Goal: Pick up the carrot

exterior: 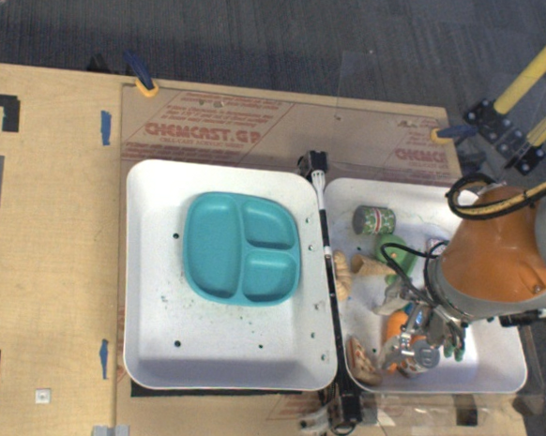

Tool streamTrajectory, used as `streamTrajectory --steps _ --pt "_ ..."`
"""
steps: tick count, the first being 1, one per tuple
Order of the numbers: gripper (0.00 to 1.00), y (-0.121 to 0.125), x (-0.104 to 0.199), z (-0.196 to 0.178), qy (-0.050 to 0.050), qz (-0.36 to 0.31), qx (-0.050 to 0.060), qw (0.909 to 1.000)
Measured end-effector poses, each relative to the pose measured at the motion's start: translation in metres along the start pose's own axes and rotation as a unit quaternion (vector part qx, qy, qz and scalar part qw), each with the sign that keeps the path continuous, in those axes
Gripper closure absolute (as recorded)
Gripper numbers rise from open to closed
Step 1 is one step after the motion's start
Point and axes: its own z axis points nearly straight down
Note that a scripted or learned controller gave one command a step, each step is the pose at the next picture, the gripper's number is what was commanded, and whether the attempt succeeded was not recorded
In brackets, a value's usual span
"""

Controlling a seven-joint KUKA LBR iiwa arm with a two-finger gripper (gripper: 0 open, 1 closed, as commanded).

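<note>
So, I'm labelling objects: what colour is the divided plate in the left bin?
Teal, seen in the camera view: the plate lies in the left bin.

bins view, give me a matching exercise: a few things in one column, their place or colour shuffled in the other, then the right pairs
Things:
1. divided plate
2. green can
3. carrot
4. pincer

Places or colours:
A. orange, in the right bin, just beside the arm's tool
B. teal, in the left bin
C. low over the right bin's near half
D. lying on its side near the right bin's far edge

Pairs: 1-B, 2-D, 3-A, 4-C
</note>
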Motion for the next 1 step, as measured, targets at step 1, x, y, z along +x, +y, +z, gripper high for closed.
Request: streamTrajectory --steps 1 --pt "1.00 0.0008 -0.0017 -0.0096 -0.003 -0.001 0.000 1.0000"
